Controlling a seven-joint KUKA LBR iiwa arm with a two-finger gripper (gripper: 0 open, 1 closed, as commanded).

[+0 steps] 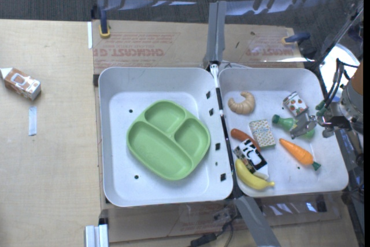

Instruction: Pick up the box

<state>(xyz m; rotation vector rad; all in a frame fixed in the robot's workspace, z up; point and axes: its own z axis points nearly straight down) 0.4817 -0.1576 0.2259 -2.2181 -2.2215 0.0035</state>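
A small white box (294, 103) with a red and green print stands in the right bin (329, 179), near its far right side. A flat beige speckled box (262, 133) lies near the bin's middle. My gripper (309, 126) reaches in from the right and hangs low over the bin, just below the small white box and right of the flat one. It sits over the tail end of a green bottle (284, 121). Nothing shows between its tips.
The right bin also holds a croissant (241, 102), a carrot (298, 151), a banana (252, 176), a black-and-white item (250, 153) and a red piece (239, 135). A green divided plate (168, 139) lies in the left bin (110, 124). A small carton (22, 84) rests on the bench, far left.
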